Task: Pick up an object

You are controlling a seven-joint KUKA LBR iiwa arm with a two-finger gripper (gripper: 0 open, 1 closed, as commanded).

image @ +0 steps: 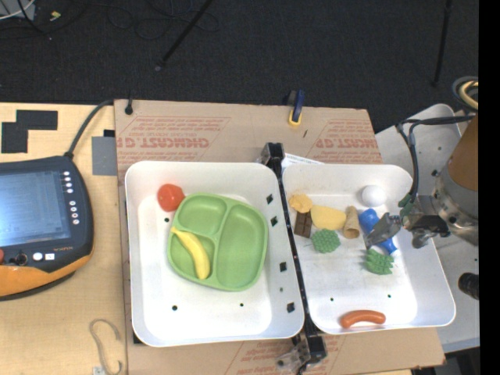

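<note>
**Two bins of toys, gripper low over the right one**

At the far left a control tablet (39, 217) rests on the bench. In the left bin (148, 311), a red ball (169, 197) touches the corner of a green divided plate (219, 241), and a banana (193, 252) lies in the plate's left compartment.

The right bin (422, 303) holds a yellow lump (301, 203), a brown block (303, 223), a yellow wedge (329, 217), a green spiky ball (326, 241), a blue piece (369, 218), a white ball (373, 195), another green spiky piece (380, 263) and a sausage (362, 318) near the front edge.

The gripper (383, 230) sits just over the blue piece; whether its fingers are spread or pinching cannot be told.
</note>
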